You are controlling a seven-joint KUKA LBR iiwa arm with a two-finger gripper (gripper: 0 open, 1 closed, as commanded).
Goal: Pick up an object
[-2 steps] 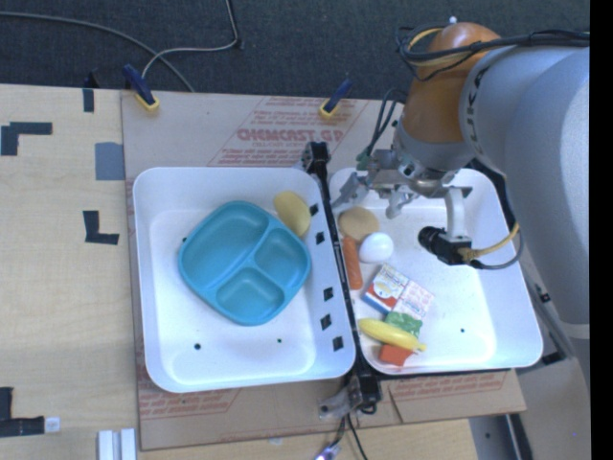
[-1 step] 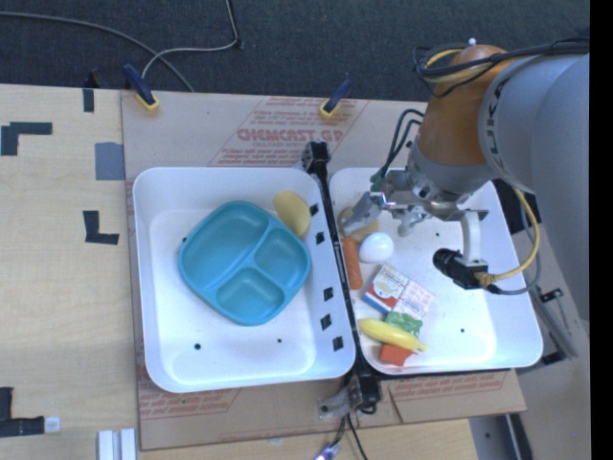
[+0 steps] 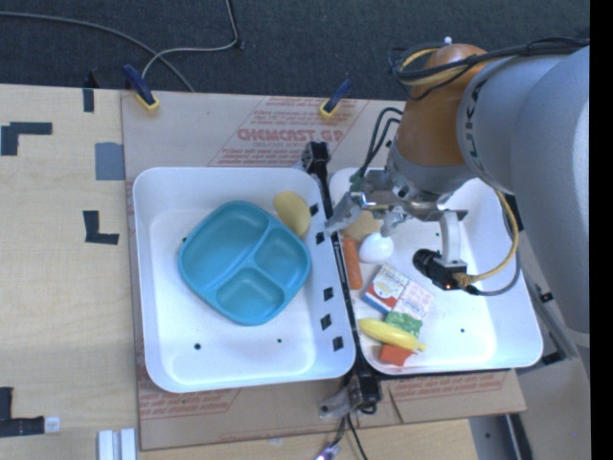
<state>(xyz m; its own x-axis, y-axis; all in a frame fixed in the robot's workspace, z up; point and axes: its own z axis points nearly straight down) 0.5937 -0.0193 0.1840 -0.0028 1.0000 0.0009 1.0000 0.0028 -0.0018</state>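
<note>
The end effector [image 3: 369,220] hangs low over the white egg [image 3: 375,248] in the right bin [image 3: 498,348], presumably lining up a grasp; whether its fingers are apart cannot be told.

Slanted overhead view of both bins [image 3: 153,257]

Grey arm [image 3: 536,142] cut off at right edge; it hides the right white bin's [image 3: 479,348] far corner. Claw [image 3: 369,220] covers part of a tan object [image 3: 361,226]; identity unclear.
</note>
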